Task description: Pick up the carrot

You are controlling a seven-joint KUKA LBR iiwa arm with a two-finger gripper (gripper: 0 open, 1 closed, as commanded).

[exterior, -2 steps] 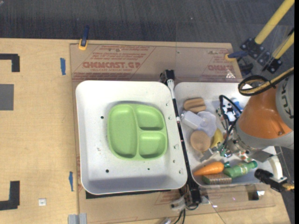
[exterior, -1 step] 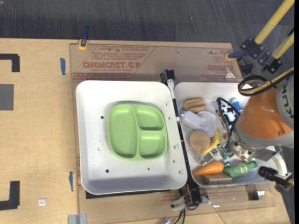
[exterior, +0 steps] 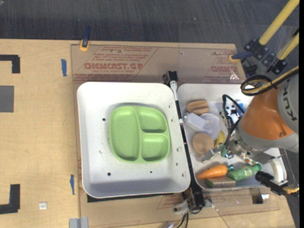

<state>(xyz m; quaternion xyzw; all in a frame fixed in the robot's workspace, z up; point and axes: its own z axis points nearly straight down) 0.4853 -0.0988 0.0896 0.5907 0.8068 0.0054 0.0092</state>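
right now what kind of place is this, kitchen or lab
Most likely a robot lab bench, not a kitchen: two white bins clamped to a cardboard-covered table, a robot arm reaching in, and toy food like a carrot and green divided plate.

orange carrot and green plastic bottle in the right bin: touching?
Touching. Camera view shows the orange carrot lying against the green plastic bottle, with no gap visible.

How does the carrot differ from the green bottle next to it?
The carrot is orange and tapered; the bottle is green and cylindrical with a cap end. The carrot lies left, nearer the bin's divider; the bottle lies right, partly under the arm. Both lie on their sides at the right bin's front edge.
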